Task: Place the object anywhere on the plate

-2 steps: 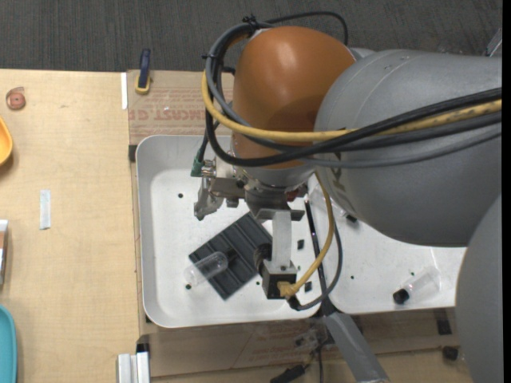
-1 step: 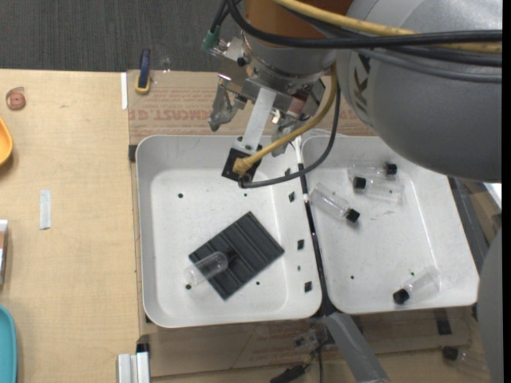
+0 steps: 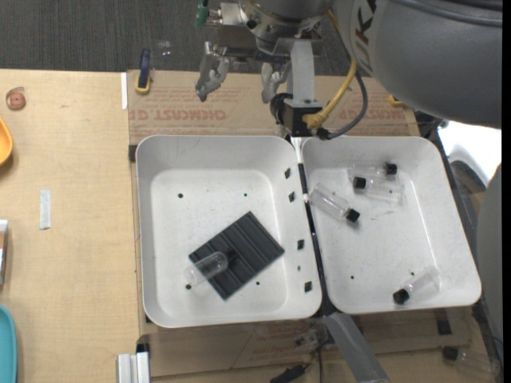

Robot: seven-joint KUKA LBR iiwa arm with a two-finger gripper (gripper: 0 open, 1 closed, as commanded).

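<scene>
A black ribbed plate [image 3: 249,241] lies tilted in the left bin [image 3: 160,174], toward its front. A clear vial [image 3: 209,266] lies on its side on the plate's near-left corner, partly overhanging the edge. My gripper [image 3: 240,78] hangs above the cardboard behind the left bin, well back from the plate. Its fingers [image 3: 210,75] are spread apart and open, with nothing between them. Several more clear vials with black caps lie in the right bin [image 3: 447,214], among them one near the divider [image 3: 335,204] and one at the front right [image 3: 417,286].
Brown cardboard [image 3: 184,110] lines the bench behind the bins, with a blue clamp [image 3: 144,69] at its left end. The wooden table [image 3: 72,174] spreads to the left, holding a small white strip [image 3: 45,210]. The arm's grey body [image 3: 431,38] looms over the back right.
</scene>
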